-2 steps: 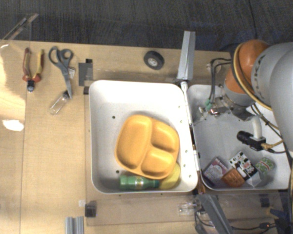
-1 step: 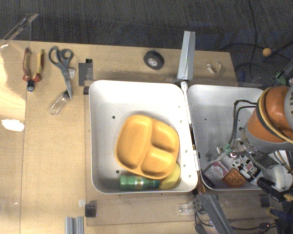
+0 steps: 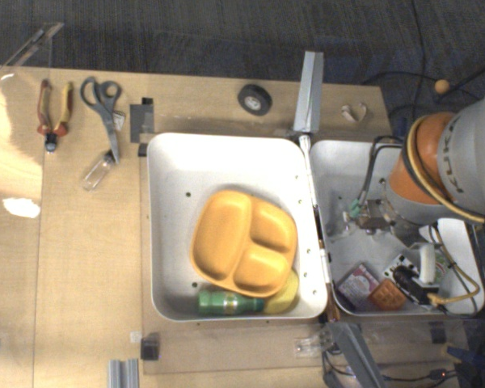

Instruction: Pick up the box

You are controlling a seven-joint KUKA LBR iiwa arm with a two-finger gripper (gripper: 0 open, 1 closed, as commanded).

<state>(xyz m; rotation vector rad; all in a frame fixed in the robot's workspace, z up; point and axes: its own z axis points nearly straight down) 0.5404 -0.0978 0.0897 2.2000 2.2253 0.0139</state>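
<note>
Two bins sit side by side; the small purplish box (image 3: 357, 282) lies in the right bin's (image 3: 339, 176) near-left corner, touching an orange-brown packet (image 3: 386, 296). The gripper (image 3: 370, 217) hovers on its far side, and I cannot tell whether it is spread or closed. It should descend squarely over the box, clear of the packet and the wall.

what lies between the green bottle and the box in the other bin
In the camera view: a yellow rounded thing just right of the green bottle, then the two bins' adjoining walls, then the box.
</note>
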